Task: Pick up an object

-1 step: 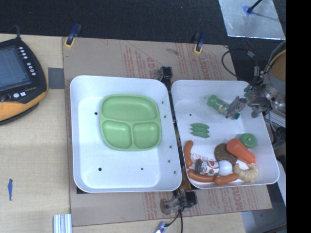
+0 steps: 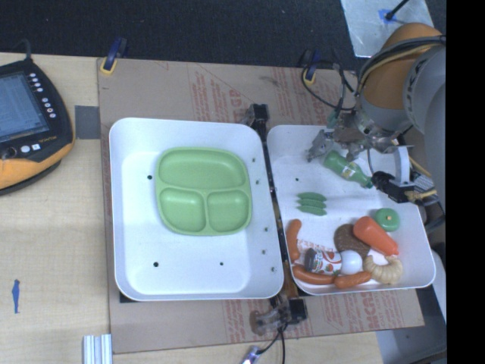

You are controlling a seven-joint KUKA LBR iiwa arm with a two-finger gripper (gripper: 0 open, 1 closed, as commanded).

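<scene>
The right white bin (image 2: 424, 275) holds toy food. My gripper (image 2: 327, 147) hangs low over the bin's far part, at the end of the grey arm with the orange band (image 2: 394, 70). A green bottle (image 2: 350, 168) lies slanted right beneath and beside the gripper, its near end touching or nearly touching it. I cannot make out whether the bottle is gripped. A green pea pod (image 2: 311, 202) lies a little nearer in the bin. At the near right are an orange carrot (image 2: 377, 235), a green round piece (image 2: 388, 219), a brown piece (image 2: 347, 238), a white egg (image 2: 351, 262) and sausages (image 2: 333, 280).
The left white bin (image 2: 129, 203) holds a green divided plate (image 2: 204, 189). A teach pendant (image 2: 26, 123) lies at the bench's left edge. Cables and a black connector (image 2: 394, 186) hang by the right bin's far right wall. Clamps (image 2: 113, 54) sit at the cardboard's far edge.
</scene>
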